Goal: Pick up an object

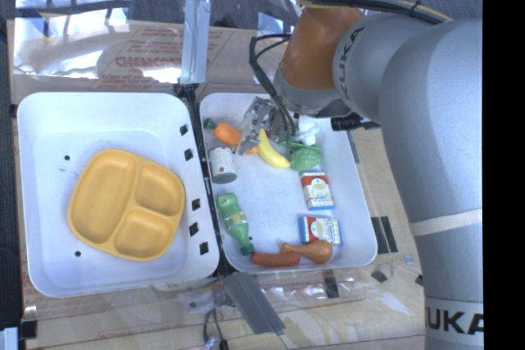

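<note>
The right bin holds several toy foods. An orange carrot lies at its upper left, with a yellow banana just right of it. My gripper hangs low over the bin's top edge, directly between the carrot and the banana and very close to both. A silver can lies below the carrot. Green broccoli sits right of the banana. Nothing visibly lifted is in the gripper.
A green bottle, a red sausage, a drumstick and two small red boxes fill the lower right bin. The left bin holds a yellow divided tray. The grey arm covers the right side.
</note>
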`<state>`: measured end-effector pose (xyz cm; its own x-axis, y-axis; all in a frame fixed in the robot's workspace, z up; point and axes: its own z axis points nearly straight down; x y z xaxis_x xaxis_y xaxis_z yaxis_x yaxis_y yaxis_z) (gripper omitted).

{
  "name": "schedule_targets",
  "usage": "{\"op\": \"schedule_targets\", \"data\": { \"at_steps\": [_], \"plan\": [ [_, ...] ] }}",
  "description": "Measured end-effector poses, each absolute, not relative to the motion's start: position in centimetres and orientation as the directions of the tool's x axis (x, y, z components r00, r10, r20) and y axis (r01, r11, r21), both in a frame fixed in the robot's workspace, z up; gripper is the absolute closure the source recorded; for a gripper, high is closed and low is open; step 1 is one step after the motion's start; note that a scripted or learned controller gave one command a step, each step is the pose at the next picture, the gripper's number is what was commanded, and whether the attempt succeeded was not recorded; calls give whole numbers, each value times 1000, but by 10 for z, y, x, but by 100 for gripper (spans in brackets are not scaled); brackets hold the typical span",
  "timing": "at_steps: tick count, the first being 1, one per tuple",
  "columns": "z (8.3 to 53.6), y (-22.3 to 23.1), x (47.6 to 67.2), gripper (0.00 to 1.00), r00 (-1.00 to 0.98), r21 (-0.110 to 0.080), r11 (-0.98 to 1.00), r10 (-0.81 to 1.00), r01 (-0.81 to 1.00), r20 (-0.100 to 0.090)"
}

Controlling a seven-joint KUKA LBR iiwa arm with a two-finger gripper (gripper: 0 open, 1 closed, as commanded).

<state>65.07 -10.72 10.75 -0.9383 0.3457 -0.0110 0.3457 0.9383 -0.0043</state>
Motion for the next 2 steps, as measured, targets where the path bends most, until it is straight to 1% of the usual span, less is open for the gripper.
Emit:
{"op": "schedule_targets", "data": {
  "at_steps": [1, 2],
  "plan": [
    [196, -42, 637, 100, -848, 3, 848, 530, 530, -5],
    [251, -12, 642, 100, -598, 1, 598, 802, 802, -2]
  ]
}}
